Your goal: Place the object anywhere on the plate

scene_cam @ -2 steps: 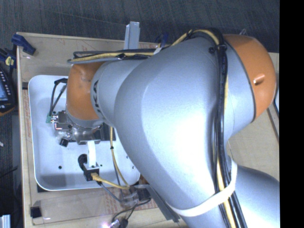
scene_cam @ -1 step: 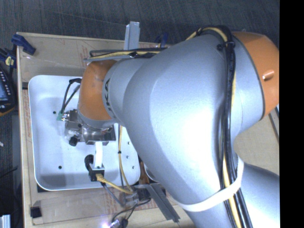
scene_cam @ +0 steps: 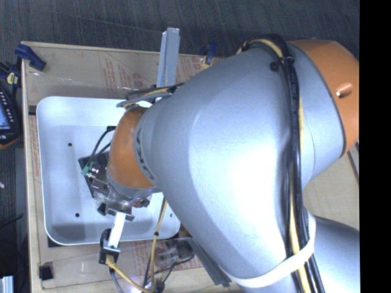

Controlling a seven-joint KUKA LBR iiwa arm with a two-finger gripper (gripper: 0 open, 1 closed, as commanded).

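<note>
**Arm bent low over the left bin, its bulk hiding most of the scene**

The grey arm [scene_cam: 244,163] fills the middle of the camera view. Its wrist, below the orange band [scene_cam: 125,157], sets the gripper [scene_cam: 95,176] down inside the white bin [scene_cam: 55,163]. Whether the gripper is open or closed, I cannot tell. The arm hides the object and the plate, so their direction from the gripper cannot be judged. Faint red print runs across the tabletop [scene_cam: 79,66], too pale to read.
</note>
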